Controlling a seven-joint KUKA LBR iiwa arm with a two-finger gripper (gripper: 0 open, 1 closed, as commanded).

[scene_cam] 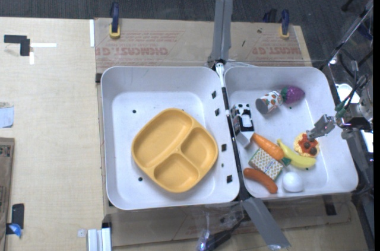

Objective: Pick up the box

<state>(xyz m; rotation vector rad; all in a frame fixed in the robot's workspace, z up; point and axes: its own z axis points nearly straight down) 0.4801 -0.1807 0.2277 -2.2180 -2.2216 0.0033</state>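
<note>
The box (265, 164) is small and flat, with a green and tan checked pattern. It lies in the right bin (335, 95) near the front, between an orange carrot (268, 146) and a red sausage (261, 180). My gripper (322, 126) hangs over the right side of that bin, up and to the right of the box and well apart from it, just above a red and yellow toy (307, 145). Nothing shows between its fingers.
The right bin also holds a yellow banana (295, 156), a white ball (292, 182), a small can (268, 102), a purple fruit (292, 94) and a black and white item (242, 119) by the left wall. The left bin (119, 89) holds a yellow divided plate (174, 150).
</note>
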